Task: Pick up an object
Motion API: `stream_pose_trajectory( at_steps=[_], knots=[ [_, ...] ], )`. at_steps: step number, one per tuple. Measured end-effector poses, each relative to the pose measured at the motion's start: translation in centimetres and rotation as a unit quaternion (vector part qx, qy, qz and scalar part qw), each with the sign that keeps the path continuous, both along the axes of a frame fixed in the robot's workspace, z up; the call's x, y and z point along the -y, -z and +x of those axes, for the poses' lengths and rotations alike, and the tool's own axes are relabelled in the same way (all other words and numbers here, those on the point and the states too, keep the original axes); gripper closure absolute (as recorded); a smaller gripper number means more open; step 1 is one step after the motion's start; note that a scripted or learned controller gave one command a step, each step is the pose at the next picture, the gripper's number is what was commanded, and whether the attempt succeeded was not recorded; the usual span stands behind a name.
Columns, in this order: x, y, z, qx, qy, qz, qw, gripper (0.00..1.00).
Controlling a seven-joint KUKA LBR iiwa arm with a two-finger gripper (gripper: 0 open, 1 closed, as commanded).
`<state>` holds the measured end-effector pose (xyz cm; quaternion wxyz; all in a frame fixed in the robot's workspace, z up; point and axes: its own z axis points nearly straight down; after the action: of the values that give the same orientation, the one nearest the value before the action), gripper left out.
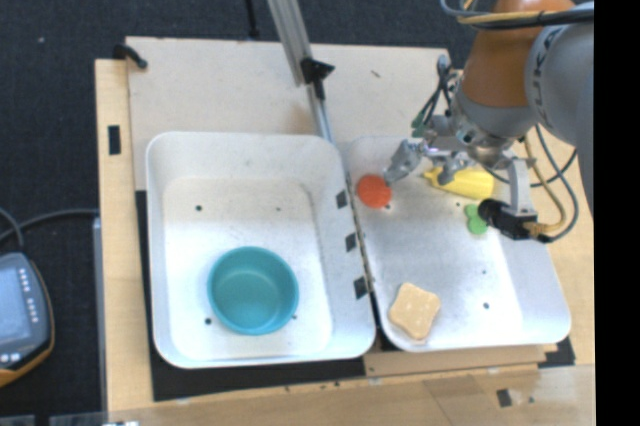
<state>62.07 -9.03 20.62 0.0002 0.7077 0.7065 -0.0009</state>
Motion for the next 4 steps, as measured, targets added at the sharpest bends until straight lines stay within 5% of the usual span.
stream_pose_trajectory(
  at_steps=[1,2,3,4],
  knots=[
    [1.1,5.6,-0.5,-0.002,0.000,-0.0002,1.0000,0.00],
    [1.1,4.1,-0.3,0.003,0.002,0.0006,1.0000,1.00],
    [1.5,-1.6,-1.0,0.004,0.001,0.0001,1.0000,1.00],
    [1.7,0.2,-1.0,0.000,0.001,-0.0002,1.0000,1.00]
  ],
)
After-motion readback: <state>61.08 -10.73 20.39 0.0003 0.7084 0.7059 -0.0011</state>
